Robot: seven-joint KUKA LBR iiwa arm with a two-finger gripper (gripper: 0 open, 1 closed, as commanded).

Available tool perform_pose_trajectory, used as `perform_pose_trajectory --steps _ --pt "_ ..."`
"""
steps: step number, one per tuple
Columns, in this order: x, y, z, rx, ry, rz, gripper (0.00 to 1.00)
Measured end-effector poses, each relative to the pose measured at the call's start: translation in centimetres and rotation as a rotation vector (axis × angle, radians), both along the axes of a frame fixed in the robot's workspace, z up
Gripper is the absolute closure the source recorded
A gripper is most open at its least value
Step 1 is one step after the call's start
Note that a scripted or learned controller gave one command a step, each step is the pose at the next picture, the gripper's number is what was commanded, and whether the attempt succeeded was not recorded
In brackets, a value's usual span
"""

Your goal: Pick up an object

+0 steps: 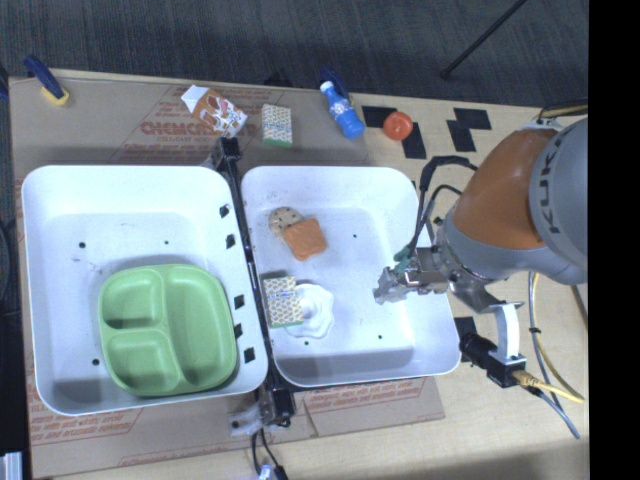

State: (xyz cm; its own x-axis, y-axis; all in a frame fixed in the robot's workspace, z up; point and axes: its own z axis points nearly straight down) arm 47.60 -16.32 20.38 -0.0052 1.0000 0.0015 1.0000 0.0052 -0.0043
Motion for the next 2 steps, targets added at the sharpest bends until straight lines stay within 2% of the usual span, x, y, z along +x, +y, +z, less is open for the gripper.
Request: perform_pose_trajectory --steps 2 --pt "0.03 -0.86 0.40 -0.001 -0.003 -0.002 1.00"
